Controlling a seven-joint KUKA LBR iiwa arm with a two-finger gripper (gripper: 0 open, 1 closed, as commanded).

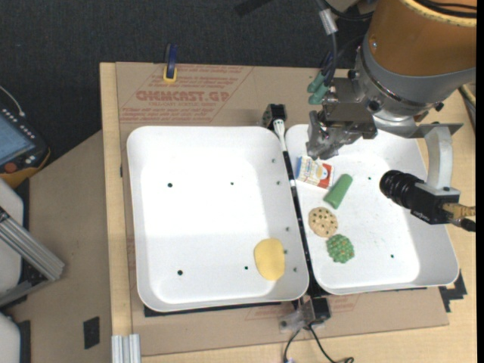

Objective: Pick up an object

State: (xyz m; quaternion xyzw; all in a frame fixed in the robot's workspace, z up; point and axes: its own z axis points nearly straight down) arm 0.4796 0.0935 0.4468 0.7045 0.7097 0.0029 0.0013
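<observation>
White carton [313,172] sits right under the gripper [324,147] in the right bin [423,271]; can't tell its grip state, nothing looks lifted yet.

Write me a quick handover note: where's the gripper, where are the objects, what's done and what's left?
Gripper: low over the right bin, by its far left corner, just above the small carton; nothing seen between its fingers.
Right bin: carton, green cylinder, cookie, green bumpy ball.
Left bin: yellow lump near its front right corner.
Done: nothing picked up yet.
Left: grasp one item, probably the carton, and lift it.
</observation>
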